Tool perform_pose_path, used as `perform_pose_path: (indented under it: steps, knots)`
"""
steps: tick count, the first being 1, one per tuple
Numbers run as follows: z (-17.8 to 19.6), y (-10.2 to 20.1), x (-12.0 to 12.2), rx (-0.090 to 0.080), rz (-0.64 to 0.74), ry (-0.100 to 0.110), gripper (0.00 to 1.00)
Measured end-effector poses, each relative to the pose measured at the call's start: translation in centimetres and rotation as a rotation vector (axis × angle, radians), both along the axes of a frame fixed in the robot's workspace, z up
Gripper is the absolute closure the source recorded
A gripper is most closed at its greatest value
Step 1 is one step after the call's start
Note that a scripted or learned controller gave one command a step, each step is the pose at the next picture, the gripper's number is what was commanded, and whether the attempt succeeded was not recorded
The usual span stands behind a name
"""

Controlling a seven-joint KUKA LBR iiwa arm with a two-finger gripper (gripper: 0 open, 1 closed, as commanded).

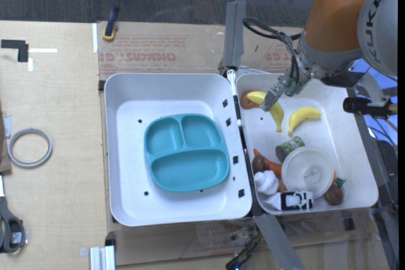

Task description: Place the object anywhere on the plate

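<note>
A teal divided plate (187, 152) lies in the left white bin (120, 136) with nothing on it. The right bin (354, 155) holds two yellow bananas: one (276, 112) near its far left corner and one (304, 116) just right of it. My gripper (277, 95) hangs over the far left part of the right bin, right above the left banana's upper end. I see nothing lifted off the bin floor.
Nearer the front, the right bin also holds a white round lid (308, 171), a green can (290, 147), an orange carrot (271, 165), brown lumps (333, 194) and small white pieces (266, 182). A grey ring (28, 147) lies on the bench at left.
</note>
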State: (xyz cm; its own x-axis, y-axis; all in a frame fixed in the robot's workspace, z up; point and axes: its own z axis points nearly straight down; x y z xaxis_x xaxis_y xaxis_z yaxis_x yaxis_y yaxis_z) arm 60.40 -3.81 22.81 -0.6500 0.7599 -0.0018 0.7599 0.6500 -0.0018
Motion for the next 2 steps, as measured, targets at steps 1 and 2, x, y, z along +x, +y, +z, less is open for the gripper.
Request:
perform_pose_path:
  steps: [1,2]
  knots:
    - [-2.75,6.39,0.18,0.002,0.135,0.001,1.0]
    - [-2.73,6.38,0.19,0.002,0.135,0.0,0.0]
